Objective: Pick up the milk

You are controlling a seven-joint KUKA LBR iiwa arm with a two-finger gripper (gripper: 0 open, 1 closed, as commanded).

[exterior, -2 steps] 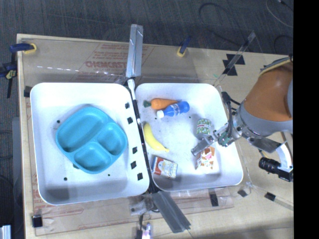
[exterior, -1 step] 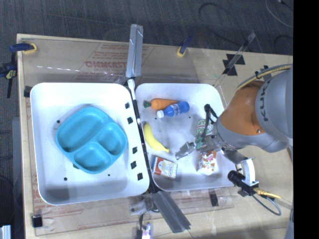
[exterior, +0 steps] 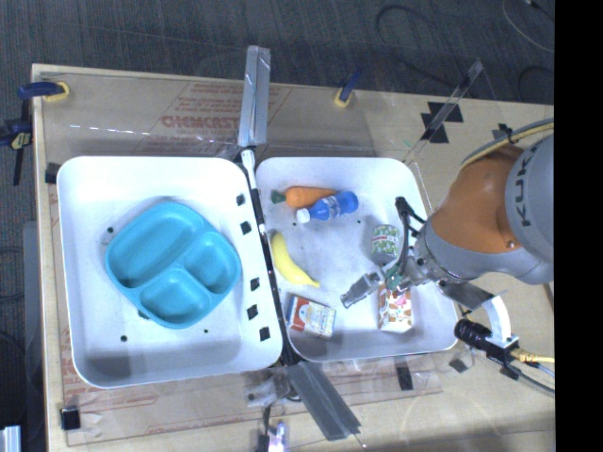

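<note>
The milk (exterior: 397,310) is a small white carton with red and brown print, lying near the front right corner of the right bin (exterior: 332,174). My gripper (exterior: 379,283) hangs low over the bin just behind and to the left of the carton, at its top edge. One grey finger (exterior: 355,294) sticks out to the left over bare bin floor, and the other sits by the carton's upper end. The gripper is open with nothing between the fingers. The arm's orange band (exterior: 476,210) rises to the right.
In the right bin lie a carrot (exterior: 307,196), a blue bottle (exterior: 329,207), a banana (exterior: 289,262), a green can (exterior: 384,241) and a red-and-white box (exterior: 312,316). A blue divided plate (exterior: 172,263) rests in the left bin (exterior: 75,281).
</note>
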